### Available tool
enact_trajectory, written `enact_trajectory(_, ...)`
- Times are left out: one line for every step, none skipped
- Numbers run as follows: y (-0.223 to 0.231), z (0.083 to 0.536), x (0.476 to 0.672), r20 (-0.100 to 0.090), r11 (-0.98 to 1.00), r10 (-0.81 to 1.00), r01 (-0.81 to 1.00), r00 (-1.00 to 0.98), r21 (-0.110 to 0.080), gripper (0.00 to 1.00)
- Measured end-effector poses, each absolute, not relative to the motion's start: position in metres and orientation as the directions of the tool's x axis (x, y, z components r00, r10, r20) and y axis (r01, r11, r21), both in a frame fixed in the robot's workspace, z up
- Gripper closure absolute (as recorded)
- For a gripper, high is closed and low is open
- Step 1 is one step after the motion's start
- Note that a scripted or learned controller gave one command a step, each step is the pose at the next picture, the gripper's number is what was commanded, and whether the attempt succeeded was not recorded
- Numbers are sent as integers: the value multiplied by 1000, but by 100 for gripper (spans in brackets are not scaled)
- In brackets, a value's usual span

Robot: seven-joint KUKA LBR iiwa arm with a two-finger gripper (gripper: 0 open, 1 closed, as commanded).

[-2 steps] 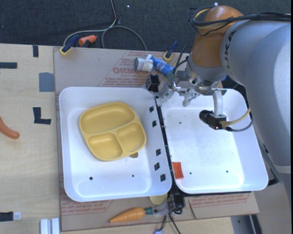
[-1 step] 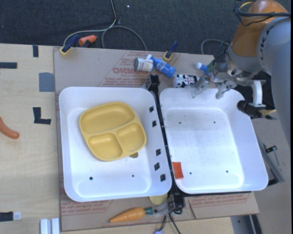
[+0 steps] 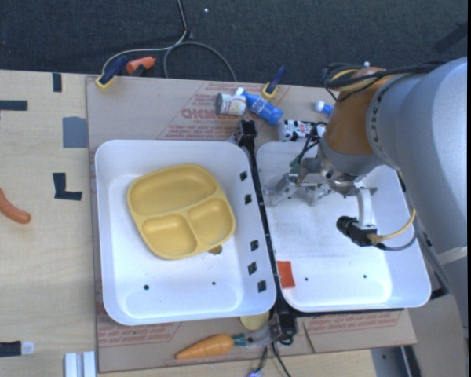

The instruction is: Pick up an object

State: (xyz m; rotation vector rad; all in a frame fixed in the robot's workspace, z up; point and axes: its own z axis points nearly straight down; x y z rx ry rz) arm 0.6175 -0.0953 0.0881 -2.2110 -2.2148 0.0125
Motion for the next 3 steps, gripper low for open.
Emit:
enact_trajectory(-113, 89, 670, -1, 3, 1000, 1000, -3, 2, 0)
enact_trajectory(-112, 99, 668, 0, 3, 1000, 1000, -3, -2, 100)
enact_trajectory(-181, 220, 649, -4, -3, 1000, 1000, 3, 7, 100)
